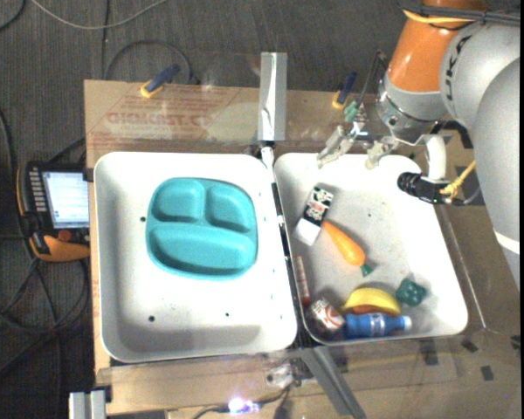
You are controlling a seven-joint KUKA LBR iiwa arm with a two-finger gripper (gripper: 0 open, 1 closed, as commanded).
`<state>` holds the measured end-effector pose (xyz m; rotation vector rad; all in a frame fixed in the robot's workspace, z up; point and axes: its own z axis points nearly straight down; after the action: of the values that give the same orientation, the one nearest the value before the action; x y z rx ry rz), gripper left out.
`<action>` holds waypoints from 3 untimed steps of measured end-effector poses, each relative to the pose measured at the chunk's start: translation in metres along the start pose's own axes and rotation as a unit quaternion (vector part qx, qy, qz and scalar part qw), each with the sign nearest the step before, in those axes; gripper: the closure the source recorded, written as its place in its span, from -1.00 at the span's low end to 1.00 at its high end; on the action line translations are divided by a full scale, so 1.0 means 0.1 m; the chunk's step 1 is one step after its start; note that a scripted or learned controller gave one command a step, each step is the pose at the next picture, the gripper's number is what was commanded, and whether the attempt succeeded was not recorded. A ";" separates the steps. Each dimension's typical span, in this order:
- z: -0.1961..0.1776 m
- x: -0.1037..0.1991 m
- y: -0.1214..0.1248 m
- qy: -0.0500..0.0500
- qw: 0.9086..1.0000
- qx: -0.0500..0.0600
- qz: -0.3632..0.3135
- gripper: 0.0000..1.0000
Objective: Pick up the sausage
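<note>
Gripper (356, 149) hanging with its two thin metal fingers spread apart and nothing between them, over the far rim of the right-hand shallow white bin (437, 234).

The fingers point down and toward the bench's left, just above the bin's back edge; behind them the wrist rises to the orange band (424, 55) and the bulky grey arm (498, 103) leaning in from the right. The thin dark reddish-brown sausage (303, 282) lies well apart from the gripper, lengthwise along the bin's left wall, its near end close to a red-and-white can (325, 315). In the same bin lie a small black-and-white box (314, 212), an orange carrot (346, 243), a yellow banana (373, 300), a blue bottle (373, 325) and a small dark green block (410, 292). The left-hand white bin (122, 260) holds a turquoise divided plate (203, 227).
</note>
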<state>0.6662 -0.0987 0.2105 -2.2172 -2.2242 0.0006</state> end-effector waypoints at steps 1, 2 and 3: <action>0.28 0.63 -0.57 0.000 0.978 0.002 0.207 -1.00; 0.28 0.74 -1.45 0.000 0.932 0.002 0.363 -1.00; 0.28 1.28 -1.72 -0.001 0.954 0.002 0.299 -1.00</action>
<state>0.4934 0.0288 0.1828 -2.7787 -1.4600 0.0071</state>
